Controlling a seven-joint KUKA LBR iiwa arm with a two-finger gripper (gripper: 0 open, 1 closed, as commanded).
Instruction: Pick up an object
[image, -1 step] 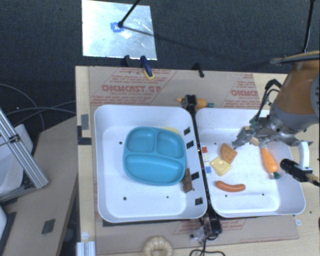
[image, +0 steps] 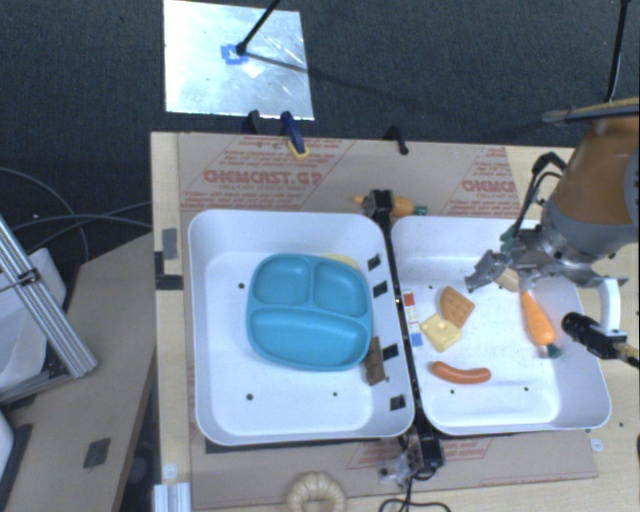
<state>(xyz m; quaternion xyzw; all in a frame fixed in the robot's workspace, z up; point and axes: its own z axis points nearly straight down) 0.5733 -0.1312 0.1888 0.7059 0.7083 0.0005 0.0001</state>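
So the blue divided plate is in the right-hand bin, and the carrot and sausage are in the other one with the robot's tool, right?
Not quite. The camera view shows the blue divided plate in the left bin. The carrot and sausage do lie in the right bin, where the tool is.

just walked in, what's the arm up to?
The KUKA arm reaches in from the right, its claw hanging over the right bin with nothing visibly in it. Below it lie toy foods: a cracker, a cheese piece, a sausage and a carrot. The left bin holds a blue divided plate. No pick made yet.
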